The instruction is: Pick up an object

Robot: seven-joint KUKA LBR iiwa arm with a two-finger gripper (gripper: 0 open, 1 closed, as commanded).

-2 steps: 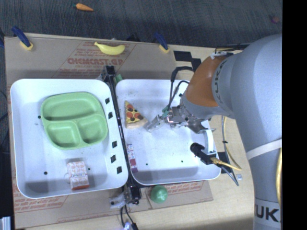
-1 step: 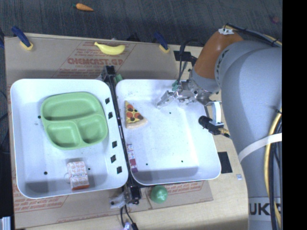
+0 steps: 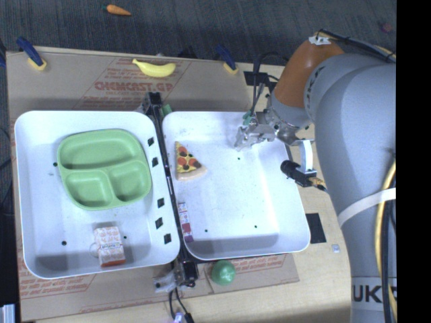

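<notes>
Grey arm with the orange band reaches in from the right of the frame, and the end effector point(image 3: 248, 134) hangs over the upper part of the right-hand bin point(image 3: 269, 237), close to that bin's top rim. How its fingers stand I cannot tell; the metal tip is small and blurred against the white floor, and nothing shows between them.

Nearest candidate for a pick is the pizza slice toy point(image 3: 188, 161), lying flat on the right bin's floor hard against its left wall. From the end effector it sits toward the left of the frame and a little lower, near but clearly apart, with bare white floor between the two. Its long axis runs roughly up and down the frame, tipped slightly: narrow end toward the top, broad crust end at the bottom right. My read is that a grasp would go best across the narrow width, so the fingers would want to close left to right.

Everything else lies farther off. Over in the left bin point(image 3: 27, 180) sit a green divided tray point(image 3: 103, 167) and, below it, a small packet point(image 3: 109, 245). A banana point(image 3: 154, 66) rests on the counter point(image 3: 74, 86) above the bins, and a green ball point(image 3: 223, 272) sits on the counter just below the right bin's lower rim.
</notes>
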